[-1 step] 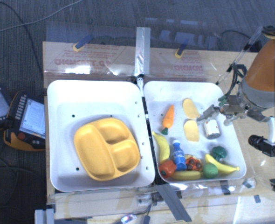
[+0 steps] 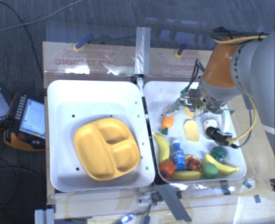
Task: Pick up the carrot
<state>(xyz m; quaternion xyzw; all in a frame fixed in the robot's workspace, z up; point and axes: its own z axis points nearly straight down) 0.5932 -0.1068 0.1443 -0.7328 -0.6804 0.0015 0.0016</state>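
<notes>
We saw the end effector low in the right bin, near its far edge, just above the carrot, we couldn't tell its grip state.

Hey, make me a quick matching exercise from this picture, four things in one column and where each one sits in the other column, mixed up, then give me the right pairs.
Things:
1. yellow divided plate
2. carrot
3. blue bottle
4. gripper

Places:
A. right bin, lying among the fruit near the front
B. left bin, alone
C. above the right bin's far part, close to the carrot
D. right bin, toward its left side, just below the gripper in the picture

Pairs: 1-B, 2-D, 3-A, 4-C
</notes>
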